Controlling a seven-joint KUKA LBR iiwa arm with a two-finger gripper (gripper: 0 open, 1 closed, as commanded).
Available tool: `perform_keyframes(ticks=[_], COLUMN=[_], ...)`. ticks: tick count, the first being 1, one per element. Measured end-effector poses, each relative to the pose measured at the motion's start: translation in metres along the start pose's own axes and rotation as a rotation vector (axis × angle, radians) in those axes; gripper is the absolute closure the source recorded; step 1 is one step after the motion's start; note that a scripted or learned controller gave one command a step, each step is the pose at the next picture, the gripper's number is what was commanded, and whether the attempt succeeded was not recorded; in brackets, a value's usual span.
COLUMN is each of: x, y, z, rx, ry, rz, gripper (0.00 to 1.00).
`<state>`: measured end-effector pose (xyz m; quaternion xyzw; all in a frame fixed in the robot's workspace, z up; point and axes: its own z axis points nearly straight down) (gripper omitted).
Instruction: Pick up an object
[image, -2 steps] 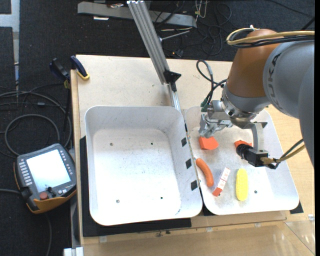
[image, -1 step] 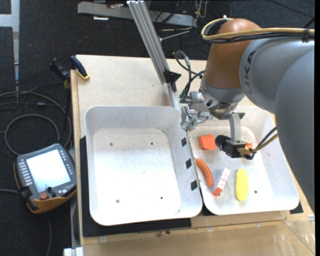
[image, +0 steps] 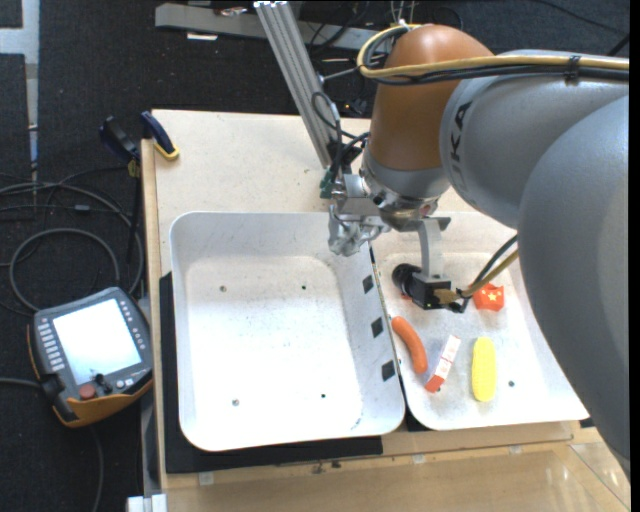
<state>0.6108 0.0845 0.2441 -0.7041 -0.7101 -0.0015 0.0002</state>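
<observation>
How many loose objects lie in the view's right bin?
4: an orange sausage shape leftmost, a white-and-red stick beside it, a yellow piece further right, a red piece above that. The arm may hide more.

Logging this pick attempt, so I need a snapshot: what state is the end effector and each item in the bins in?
end effector: above the far end of the right bin's left rim, apart from every item.
orange sausage: lying flat in the right bin, not grasped.
white-and-red stick: lying flat, beside the sausage.
yellow piece: lying flat, free.
red piece: resting on the bin floor, free.
</observation>
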Motion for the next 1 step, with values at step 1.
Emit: perform_keyframes(ticks=[1], x=[-0.0038], y=[-0.0003], z=[0.0005], rx=[0.003], ry=[-0.003], rz=[0.005], gripper=[0.00])
